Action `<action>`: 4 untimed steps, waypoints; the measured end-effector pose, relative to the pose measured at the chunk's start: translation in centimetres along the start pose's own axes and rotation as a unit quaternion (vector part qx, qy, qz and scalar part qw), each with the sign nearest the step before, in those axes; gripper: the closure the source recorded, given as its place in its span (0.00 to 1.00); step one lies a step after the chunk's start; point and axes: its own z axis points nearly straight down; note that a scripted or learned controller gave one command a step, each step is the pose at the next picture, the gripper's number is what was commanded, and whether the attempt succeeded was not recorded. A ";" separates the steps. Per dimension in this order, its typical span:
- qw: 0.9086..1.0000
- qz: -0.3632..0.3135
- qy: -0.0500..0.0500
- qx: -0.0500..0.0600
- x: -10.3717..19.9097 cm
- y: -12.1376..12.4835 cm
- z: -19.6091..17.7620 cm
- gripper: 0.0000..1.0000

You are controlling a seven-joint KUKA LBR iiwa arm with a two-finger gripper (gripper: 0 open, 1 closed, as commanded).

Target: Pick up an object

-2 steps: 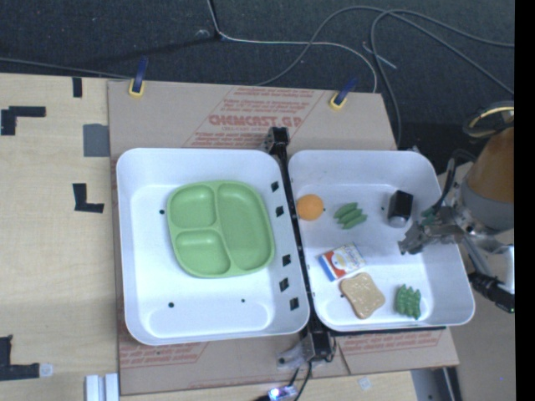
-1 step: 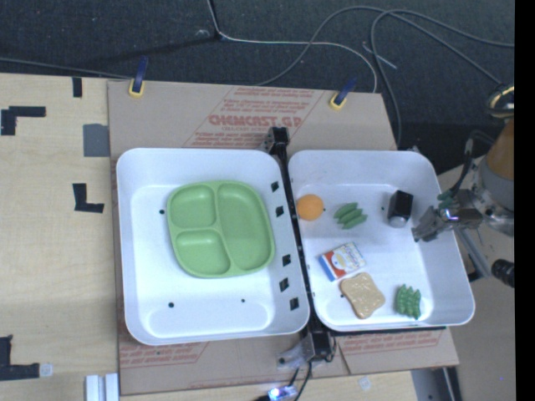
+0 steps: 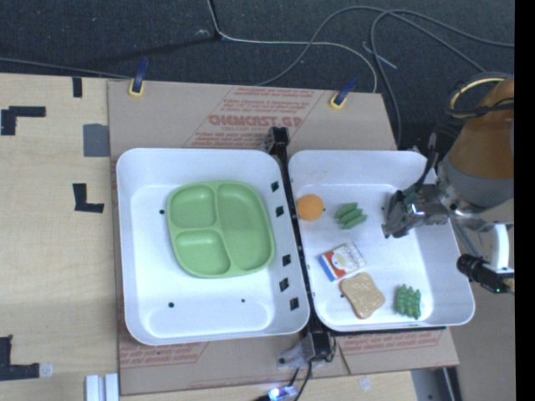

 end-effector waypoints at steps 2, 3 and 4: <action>1.000 0.000 0.000 0.001 11.2 1.9 1.3 1.00; 1.000 0.000 0.000 0.000 16.1 3.8 0.0 1.00; 1.000 0.000 0.000 0.000 21.0 3.9 -1.0 1.00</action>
